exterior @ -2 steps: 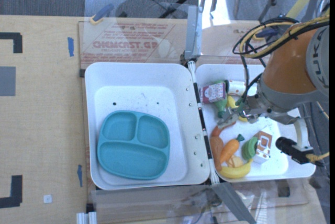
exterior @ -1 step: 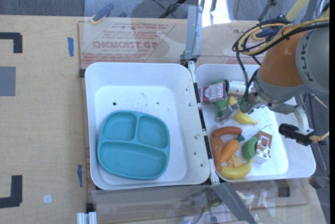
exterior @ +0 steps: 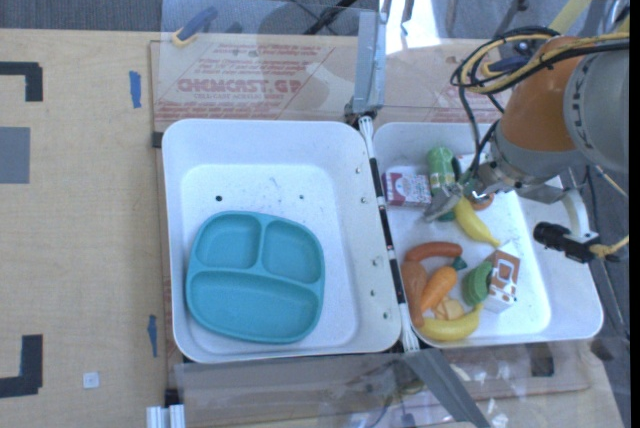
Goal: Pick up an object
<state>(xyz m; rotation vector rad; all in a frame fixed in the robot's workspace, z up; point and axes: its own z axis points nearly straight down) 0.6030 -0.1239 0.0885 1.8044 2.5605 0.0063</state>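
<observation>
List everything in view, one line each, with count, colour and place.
Bins: 2, white, side by side on the bench.
Divided plate: 1, teal, in the left bin.
Small carton: 1, red and white, right bin, far-left part.
Bananas: 2, yellow, right bin, one mid, one at the near edge.
Carrot: 1, orange, right bin, near part.
Sausage: 1, reddish, right bin, beside the carrot.
Green items: 2, right bin.
Gripper: 1, grey, low over the right bin beside the carton.

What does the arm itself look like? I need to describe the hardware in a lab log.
The arm is a thick grey cylinder with a wide orange band above the wrist. Yellow and black cables loop over it. The gripper is small, metallic grey.
</observation>
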